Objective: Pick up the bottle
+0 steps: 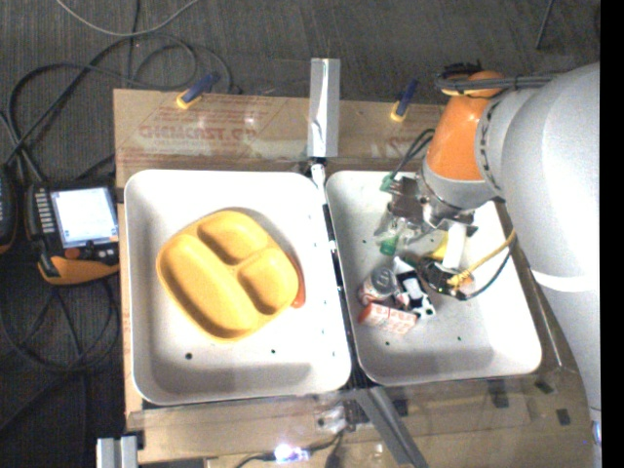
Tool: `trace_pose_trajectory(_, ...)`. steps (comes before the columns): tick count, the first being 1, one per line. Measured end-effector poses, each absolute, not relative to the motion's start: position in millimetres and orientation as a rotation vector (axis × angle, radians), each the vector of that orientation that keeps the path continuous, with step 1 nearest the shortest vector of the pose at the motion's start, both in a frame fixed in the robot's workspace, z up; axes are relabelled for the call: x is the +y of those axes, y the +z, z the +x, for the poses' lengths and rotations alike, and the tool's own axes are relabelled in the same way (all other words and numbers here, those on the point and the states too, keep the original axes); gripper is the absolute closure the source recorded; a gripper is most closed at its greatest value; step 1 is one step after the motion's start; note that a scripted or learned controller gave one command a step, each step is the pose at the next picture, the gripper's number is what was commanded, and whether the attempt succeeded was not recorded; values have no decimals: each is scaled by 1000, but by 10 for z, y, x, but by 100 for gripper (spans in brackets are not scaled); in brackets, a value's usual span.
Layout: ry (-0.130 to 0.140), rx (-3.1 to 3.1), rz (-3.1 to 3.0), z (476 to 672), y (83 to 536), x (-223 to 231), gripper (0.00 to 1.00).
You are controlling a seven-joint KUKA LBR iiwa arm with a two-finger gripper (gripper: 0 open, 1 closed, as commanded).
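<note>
My gripper [403, 224] hangs low over the upper middle of the right bin [487, 344], under the orange wrist band. Just beneath it, at its left side, lies a small clear object with a green end, which looks like the bottle [389, 245]. The gripper body partly covers it. I cannot make out whether the bottle is touched or held.
Below the gripper lies a cluster: a grey round item [380, 281], a black-and-white piece [416, 296] and a red-and-white packet [386, 316]. A yellow cable [485, 261] loops at the wrist. A yellow divided plate [229, 271] fills the left bin [156, 359].
</note>
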State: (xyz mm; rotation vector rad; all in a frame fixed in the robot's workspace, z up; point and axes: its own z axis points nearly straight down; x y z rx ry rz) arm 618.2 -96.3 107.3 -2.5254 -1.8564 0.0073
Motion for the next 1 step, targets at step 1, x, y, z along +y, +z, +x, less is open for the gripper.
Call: trace_pose_trajectory(1, 6, -1826, -2558, 6550, 2236, -445, 100)
